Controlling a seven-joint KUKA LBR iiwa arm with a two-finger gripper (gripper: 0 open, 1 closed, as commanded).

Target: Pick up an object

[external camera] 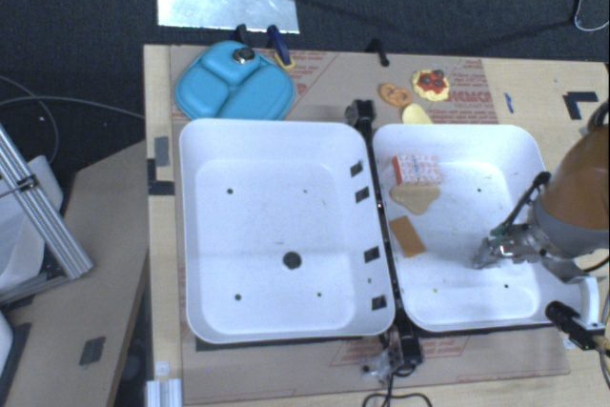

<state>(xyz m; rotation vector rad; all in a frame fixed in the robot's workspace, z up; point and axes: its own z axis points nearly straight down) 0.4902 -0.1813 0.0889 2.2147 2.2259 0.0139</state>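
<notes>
Arm: I saw the grey arm (581, 205) with its orange band reaching in at 3 o'clock, its wrist low over the right bin.
Jaws: the gripper (494, 254) sat over the right bin's floor at about 4 o'clock from that bin's centre; I could not tell how far the jaws stood apart, and I saw nothing between them.
Right bin: the white bin (457, 310) carried three things, all bunched toward its 9 o'clock side.
Red-and-white box: the small patterned box (416, 170) lay at about 11 o'clock in the right bin, well apart from the gripper.
Tan flat piece: a pale tan piece (416, 197) lay just below the box, touching it or nearly so; I could not tell which.
Brown block: a small brown block (406, 235) lay tilted at 9 o'clock in the bin, near the divide.
Left bin: the other white bin (219, 157) showed a dark round spot (292, 260) near its middle.
Surface: beyond the bins at 12 o'clock I saw a blue divided tray (234, 83), plus small toy foods (431, 84) on the surface (334, 81).
</notes>
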